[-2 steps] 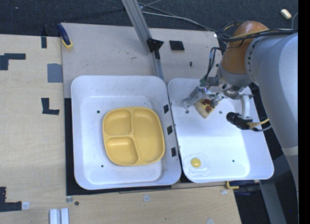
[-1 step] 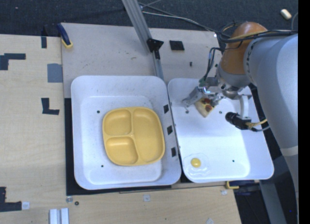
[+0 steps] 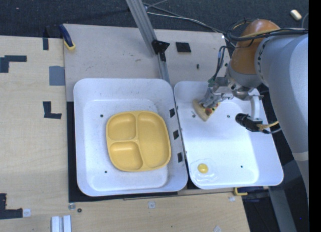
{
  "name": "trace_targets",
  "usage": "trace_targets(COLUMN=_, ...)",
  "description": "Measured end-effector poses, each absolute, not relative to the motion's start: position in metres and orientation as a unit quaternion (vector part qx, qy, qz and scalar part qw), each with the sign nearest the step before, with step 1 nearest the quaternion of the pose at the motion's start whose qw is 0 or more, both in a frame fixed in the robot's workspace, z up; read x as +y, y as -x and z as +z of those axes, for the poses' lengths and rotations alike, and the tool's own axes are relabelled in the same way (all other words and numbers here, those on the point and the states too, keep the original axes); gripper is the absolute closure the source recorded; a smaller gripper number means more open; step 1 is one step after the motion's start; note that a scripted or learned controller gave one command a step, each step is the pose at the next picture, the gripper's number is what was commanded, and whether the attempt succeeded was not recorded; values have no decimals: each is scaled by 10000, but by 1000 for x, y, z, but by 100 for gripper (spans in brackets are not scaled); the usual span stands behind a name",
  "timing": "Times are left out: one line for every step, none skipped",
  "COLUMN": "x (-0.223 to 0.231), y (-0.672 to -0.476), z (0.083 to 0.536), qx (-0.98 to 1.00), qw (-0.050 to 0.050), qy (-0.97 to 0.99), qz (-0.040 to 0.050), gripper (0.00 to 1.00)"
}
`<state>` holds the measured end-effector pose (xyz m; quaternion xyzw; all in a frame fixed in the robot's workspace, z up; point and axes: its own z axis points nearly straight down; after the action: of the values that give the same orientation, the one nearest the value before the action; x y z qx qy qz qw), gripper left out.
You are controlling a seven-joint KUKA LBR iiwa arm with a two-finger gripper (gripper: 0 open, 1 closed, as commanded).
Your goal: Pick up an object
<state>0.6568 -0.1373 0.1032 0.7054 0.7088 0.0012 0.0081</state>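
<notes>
The grey arm (image 3: 281, 60) with its orange band (image 3: 251, 40) comes in from the upper right of the frame and bends down over the right bin (image 3: 261, 168). Its gripper (image 3: 213, 100) is low in the upper left part of this bin, right at a small tan block (image 3: 201, 110) with some dark and red marks on it. The block lies tilted near the bin's left wall, and the tips of the jaws seem to touch it or be just above it, but whether the jaws are open or shut, I cannot tell, because the wrist hides them. In the lower left part of the same bin, well apart from the gripper, lies a small yellow round thing (image 3: 202, 168). The left bin (image 3: 90, 95) holds a yellow plate (image 3: 138, 141) with three compartments, which sits in the middle of it. Both bins stand side by side on the pale wooden bench (image 3: 30, 136), touching at their inner edges.
</notes>
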Motion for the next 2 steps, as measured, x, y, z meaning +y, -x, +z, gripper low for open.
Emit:
trace_targets(x=-139, y=-652, z=148, qx=7075, qw=13, qy=-7067, qz=9, gripper=100)
trace_targets(x=-146, y=-656, z=208, qx=7076, qw=23, qy=-7066, qz=11, gripper=100)
